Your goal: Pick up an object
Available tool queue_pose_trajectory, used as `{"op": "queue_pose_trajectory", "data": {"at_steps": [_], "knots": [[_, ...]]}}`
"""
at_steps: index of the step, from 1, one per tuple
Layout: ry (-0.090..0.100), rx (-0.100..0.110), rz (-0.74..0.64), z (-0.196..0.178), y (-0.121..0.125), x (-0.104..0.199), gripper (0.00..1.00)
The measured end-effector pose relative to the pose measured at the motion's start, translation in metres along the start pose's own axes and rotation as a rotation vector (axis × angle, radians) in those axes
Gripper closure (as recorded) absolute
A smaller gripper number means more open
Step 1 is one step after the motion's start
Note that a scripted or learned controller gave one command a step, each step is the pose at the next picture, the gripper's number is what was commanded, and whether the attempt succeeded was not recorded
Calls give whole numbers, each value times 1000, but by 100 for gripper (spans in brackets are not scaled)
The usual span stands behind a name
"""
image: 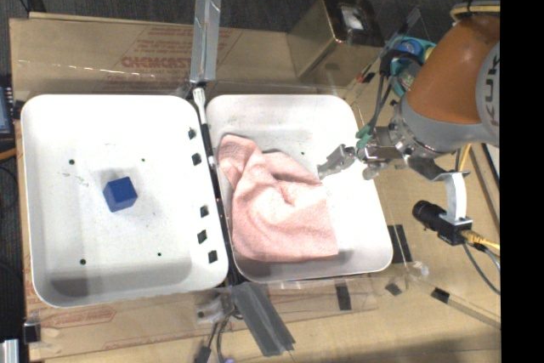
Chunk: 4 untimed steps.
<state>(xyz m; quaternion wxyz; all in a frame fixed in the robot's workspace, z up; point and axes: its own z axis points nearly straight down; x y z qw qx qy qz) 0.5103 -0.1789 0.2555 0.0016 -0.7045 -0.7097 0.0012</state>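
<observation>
Gripper (337, 160): over the right bin (361, 242), at its right side, pointing left; finger state cannot be told from this view, nothing visibly held.
Pink towel (279, 204): crumpled in the right bin, long axis running near to far, its upper right edge just left of and beneath the gripper tip.
Blue cube (121, 192): left bin (51, 123), well apart from the gripper.
Judgement: the towel is the nearer target; a short move left and down.

A plain blue block (121, 193) sits in the white left bin (51, 140); a pale pink towel (276, 212) fills the white right bin (306, 110). The arm (455, 85) is orange and grey.
</observation>
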Motion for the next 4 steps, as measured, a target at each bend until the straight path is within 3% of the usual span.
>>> {"op": "queue_pose_trajectory", "data": {"at_steps": [1, 2, 3, 4], "knots": [[-1, -4, -31, 163, 57, 4, 0], [0, -2, -25, 164, 18, 31, 0], [0, -2, -30, 153, 19, 31, 100], [0, -2, -67, 52, 54, 75, 100]]}}
